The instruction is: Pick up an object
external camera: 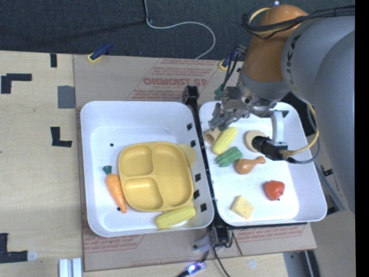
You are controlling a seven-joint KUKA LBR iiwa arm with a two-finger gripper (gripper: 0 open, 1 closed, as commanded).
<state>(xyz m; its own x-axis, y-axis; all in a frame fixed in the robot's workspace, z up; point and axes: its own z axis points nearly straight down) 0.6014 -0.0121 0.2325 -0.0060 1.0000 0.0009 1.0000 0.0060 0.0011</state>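
- Gripper [223,120] hangs over the right bin's [308,209] far left corner; whether it is spread, I cannot tell.
- Corn cob [225,139] lies just near it.

Red print on cardboard sheet [173,79] under bins, upside down; letters too blurred to read.

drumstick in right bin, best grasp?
Judging by pose, grip the drumstick across its narrow bone end, which points right toward bare bin floor, coming straight down. The bulb end lies close to the green toy, leaving less finger room there.
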